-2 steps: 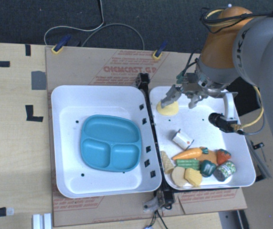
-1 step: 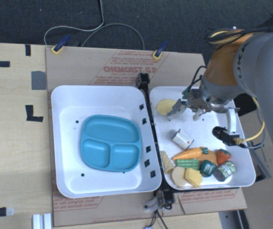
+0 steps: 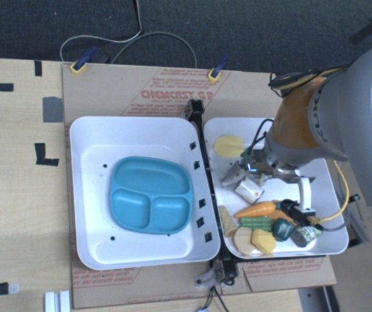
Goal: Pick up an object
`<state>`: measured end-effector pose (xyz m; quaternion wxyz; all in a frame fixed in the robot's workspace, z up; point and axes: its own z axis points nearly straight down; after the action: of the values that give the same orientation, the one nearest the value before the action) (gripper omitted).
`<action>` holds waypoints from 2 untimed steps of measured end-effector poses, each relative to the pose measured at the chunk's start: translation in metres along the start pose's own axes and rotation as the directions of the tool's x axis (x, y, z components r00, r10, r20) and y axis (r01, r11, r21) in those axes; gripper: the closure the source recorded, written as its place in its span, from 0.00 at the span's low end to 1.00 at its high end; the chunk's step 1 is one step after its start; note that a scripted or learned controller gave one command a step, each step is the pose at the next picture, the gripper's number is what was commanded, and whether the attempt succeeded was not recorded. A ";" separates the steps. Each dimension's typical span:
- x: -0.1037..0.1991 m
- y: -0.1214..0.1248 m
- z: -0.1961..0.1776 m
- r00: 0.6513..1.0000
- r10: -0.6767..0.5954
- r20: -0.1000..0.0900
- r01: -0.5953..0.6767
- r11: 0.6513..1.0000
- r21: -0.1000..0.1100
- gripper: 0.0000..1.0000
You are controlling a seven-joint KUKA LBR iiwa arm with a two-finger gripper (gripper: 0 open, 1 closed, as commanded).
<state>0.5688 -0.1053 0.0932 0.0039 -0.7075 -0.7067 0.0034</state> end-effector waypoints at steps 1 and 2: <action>0.008 -0.010 0.006 1.000 -0.001 0.006 0.001 1.000 -0.019 0.00; 0.033 0.085 -0.100 1.000 -0.008 0.003 0.008 1.000 -0.027 0.00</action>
<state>0.6549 -0.0724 0.1921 -0.0066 -0.7047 -0.7095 -0.0052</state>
